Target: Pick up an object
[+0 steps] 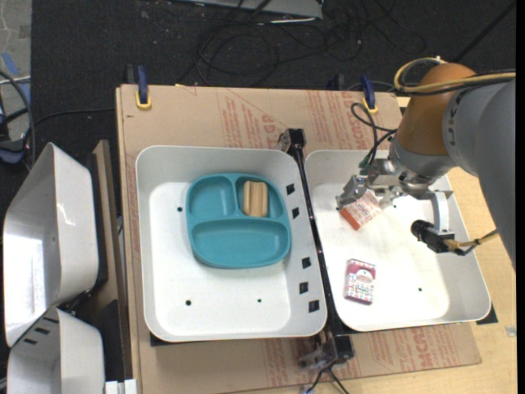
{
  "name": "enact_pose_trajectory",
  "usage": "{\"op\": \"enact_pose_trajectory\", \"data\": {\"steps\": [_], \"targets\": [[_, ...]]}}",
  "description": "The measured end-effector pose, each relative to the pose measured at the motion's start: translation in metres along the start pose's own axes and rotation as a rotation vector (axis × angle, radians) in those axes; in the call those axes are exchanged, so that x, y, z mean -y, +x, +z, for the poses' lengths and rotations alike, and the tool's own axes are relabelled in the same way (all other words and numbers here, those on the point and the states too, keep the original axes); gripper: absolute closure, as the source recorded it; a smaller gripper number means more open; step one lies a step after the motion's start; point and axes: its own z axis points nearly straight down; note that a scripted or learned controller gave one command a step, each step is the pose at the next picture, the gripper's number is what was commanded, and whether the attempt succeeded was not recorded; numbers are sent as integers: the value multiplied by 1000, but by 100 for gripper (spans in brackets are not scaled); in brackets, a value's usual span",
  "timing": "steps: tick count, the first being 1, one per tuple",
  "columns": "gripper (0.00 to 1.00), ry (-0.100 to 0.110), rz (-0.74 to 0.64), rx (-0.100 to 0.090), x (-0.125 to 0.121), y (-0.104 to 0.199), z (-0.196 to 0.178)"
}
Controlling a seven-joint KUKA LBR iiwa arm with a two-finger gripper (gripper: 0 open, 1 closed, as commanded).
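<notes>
Camera view shows two white bins on the worktop, and the gripper [358, 194] is seen low in the right bin [459, 290], right at a small orange-and-white packet [362, 213] that lies near the bin's upper left part. Whether the jaws are spread or pressed together cannot be told, as the metal parts are blurred against the packet; contact appears likely, but a hold is not shown. A second small packet [360, 281], pink and white with print, is seen flat on the same bin's floor, well apart from the gripper. Both are judged to be light, thin and somewhat crinkly, probably slippery wrappers that could slide on the smooth floor. A pinch across the short sides would be best. In the left bin [156, 245] a teal divided tray [221, 249] holds a tan block [256, 199].
</notes>
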Motion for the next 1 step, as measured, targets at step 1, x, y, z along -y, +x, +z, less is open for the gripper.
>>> {"op": "enact_pose_trajectory", "data": {"steps": [1], "targets": [[100,-6,0,1,-2,0,-15]]}}
